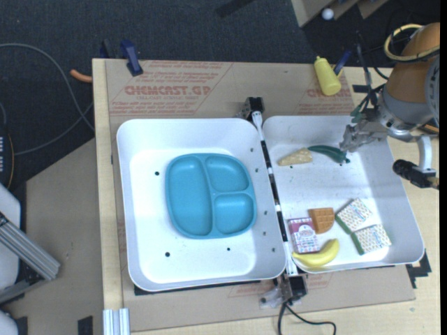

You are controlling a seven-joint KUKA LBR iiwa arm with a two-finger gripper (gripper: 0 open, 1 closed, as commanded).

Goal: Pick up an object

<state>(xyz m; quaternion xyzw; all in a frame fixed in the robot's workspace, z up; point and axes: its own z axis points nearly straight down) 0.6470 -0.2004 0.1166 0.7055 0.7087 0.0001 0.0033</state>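
My gripper (351, 139) hangs low over the back of the right bin (401, 208), on the grey arm with its orange band at the right edge. Just left of and below the gripper lies a dark green curved object (327, 152), whose right end is close to the gripper tip; I cannot tell if they touch. A tan wedge-shaped piece (295, 158) lies further left. Near the front of the bin sit an orange cracker (322, 219), a maroon packet (302, 234), a yellow banana (318, 255) and two patterned packets (357, 214) (371, 238).
The left bin (140, 152) holds a blue divided plate (209, 194). A yellow bottle (326, 77) lies on the bench behind the right bin. A black divider with clamps (264, 152) runs between the bins.
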